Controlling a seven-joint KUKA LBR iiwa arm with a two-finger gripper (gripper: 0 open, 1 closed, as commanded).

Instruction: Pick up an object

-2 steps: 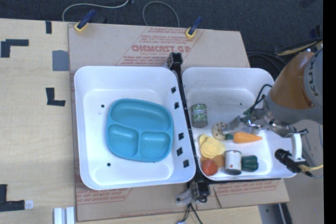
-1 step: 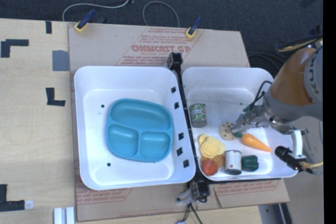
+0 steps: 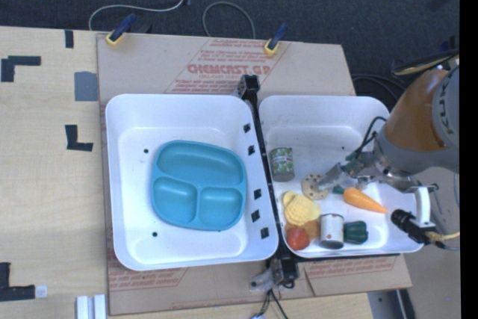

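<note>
The fingers (image 3: 328, 181) are low in the right bin (image 3: 314, 110), beside the beige disc (image 3: 314, 187) and near the carrot (image 3: 364, 199); whether they are open I cannot tell. Nothing looks lifted, so the pick is not yet done.

Colours, both bins

White bins (image 3: 119, 123); light-blue divided tray (image 3: 199, 185); green-labelled can (image 3: 281, 163); orange carrot (image 3: 364, 199); yellow corn (image 3: 300, 209); red tomato (image 3: 298, 237); silver can (image 3: 331, 230); dark-green piece (image 3: 355, 231); tan, holed cracker (image 3: 314, 187); grey arm (image 3: 418, 149), orange band.
</note>
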